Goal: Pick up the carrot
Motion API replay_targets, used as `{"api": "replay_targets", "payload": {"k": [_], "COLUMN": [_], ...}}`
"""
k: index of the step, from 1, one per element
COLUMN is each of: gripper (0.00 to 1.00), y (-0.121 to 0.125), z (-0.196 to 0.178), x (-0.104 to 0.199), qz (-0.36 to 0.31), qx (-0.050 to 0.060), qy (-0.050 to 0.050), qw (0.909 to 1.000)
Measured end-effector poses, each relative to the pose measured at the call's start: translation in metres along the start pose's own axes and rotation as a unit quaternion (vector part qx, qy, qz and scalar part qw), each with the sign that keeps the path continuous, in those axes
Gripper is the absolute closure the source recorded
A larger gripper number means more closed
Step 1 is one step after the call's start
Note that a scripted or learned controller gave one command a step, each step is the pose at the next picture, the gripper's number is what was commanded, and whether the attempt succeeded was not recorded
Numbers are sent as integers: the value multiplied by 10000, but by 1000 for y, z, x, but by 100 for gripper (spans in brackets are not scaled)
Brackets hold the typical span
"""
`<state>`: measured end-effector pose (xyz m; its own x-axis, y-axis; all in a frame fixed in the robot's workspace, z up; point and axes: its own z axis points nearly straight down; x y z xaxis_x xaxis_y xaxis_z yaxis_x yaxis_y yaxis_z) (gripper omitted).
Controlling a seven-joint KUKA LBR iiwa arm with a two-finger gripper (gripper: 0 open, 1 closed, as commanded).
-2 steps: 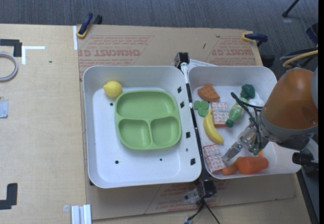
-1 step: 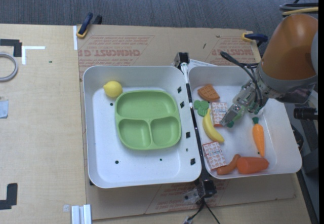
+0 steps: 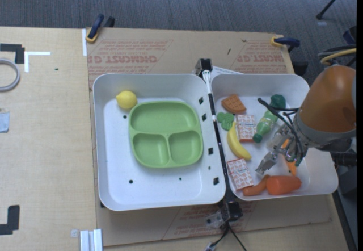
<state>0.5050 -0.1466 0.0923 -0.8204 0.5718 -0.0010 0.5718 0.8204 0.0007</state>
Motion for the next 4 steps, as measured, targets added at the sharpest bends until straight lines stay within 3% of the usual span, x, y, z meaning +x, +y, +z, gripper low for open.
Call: {"api": "replay_targets", "payload": {"k": [1,2,3,4], "gripper": [0,0,100,100], "y": [9,-10,-10,22], "z": [-32,0,-10,-155], "x": [-22,-22,-23,-5], "qz": [-769,1607,1620,1628], "qx": [-4,2,-5,-4], "qy": [-10,5,-9,-15], "qw": [9970,9870,9868,9867]}}
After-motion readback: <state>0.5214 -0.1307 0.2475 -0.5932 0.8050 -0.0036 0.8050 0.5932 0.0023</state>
